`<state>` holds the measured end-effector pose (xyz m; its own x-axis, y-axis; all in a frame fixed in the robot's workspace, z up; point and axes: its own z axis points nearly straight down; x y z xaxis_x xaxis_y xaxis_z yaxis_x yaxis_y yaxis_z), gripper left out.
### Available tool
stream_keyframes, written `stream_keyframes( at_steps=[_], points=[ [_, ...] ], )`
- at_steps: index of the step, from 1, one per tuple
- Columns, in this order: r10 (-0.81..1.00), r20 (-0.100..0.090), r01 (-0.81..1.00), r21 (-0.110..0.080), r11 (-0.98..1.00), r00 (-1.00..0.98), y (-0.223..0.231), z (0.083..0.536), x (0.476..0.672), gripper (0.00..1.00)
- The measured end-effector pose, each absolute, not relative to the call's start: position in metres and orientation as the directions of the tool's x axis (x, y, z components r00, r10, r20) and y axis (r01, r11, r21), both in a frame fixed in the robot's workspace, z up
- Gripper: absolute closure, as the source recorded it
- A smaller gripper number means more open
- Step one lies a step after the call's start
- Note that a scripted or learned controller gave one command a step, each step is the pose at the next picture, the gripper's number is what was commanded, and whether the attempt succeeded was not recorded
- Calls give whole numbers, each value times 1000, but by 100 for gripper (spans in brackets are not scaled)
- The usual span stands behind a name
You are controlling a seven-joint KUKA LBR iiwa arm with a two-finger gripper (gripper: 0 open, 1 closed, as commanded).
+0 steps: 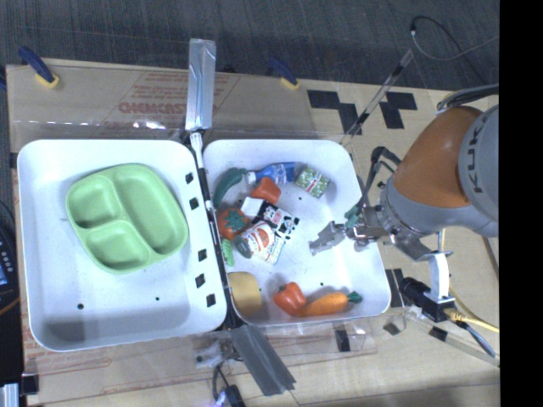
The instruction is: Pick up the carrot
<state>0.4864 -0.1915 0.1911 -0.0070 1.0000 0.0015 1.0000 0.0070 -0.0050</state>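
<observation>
Fingers parted, nothing between them: gripper (327,237) hovering over bare floor in the right half of the right bin (339,153), arm (441,181) reaching in from the right edge of frame, wrist turned leftward. Two white bins; one green tray (127,216) in the left bin (34,227). One carrot (325,303), lower right of frame, lying nearly level near the front wall, green top rightward, beside one red pepper (290,297).

One fixed camera looks down at a slant on both white bins (34,227) from above.
</observation>
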Motion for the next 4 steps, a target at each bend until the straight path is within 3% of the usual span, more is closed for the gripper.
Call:
stream_keyframes(
  at_steps=[1,2,3,4],
  points=[
    [1000,1,1000,-5,0,0,-124,180,565,0],
    [998,2,998,-5,58,-58,-70,191,539,0],
    [1000,0,1000,0,-19,19,-25,310,561,0],
    [993,-1,993,-8,-121,121,-34,204,489,0]
  ],
)
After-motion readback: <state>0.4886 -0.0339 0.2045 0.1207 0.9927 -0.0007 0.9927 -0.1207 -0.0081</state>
